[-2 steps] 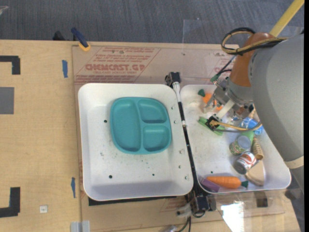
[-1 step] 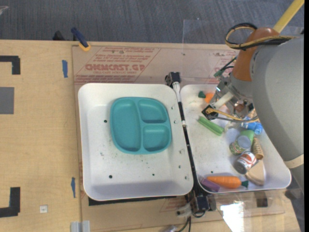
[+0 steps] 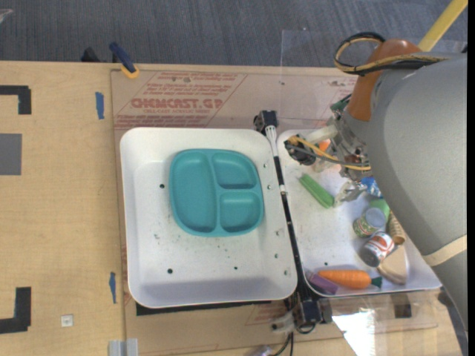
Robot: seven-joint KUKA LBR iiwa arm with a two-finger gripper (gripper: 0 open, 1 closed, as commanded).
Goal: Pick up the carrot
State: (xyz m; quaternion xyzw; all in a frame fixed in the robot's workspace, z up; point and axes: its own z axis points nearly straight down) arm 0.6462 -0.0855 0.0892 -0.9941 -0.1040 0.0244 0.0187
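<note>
One carrot [image 3: 345, 278] lies at right bin's [image 3: 326, 232] near edge, beside a purple piece [image 3: 323, 282]. Hand [image 3: 349, 170] hovers far side; finger state indeterminate. Advise descending centred, jaws across its width.

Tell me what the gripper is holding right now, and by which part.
Cannot be told. The gripper sits over the right bin's upper part amid cables. The carrot lies untouched near that bin's front edge.
</note>
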